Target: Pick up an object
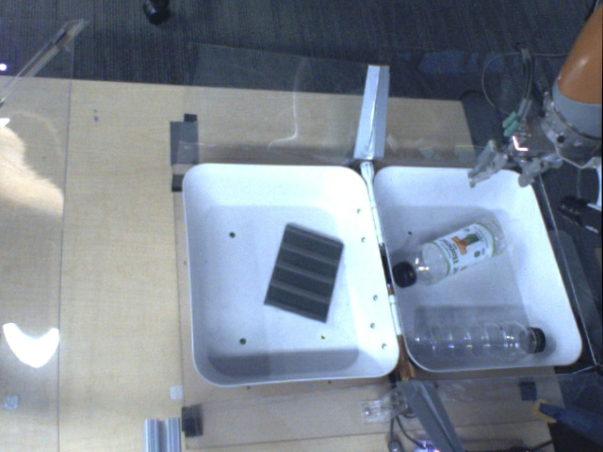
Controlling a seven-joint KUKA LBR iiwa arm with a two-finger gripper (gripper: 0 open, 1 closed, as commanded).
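Two clear bottles lie in the right bin (pixel 551 281); the labelled bottle (pixel 455 251), at center, looks light, slippery, crushable. Grasp it mid-body; the gripper (pixel 504 163) hovers at one o'clock, and whether it is open I cannot tell.

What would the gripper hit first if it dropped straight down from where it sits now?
Probably the far right corner of the right bin. The gripper hangs over that bin's back rim, away from the labelled bottle and the clear bottle. Depth is hard to judge from this slanted view.
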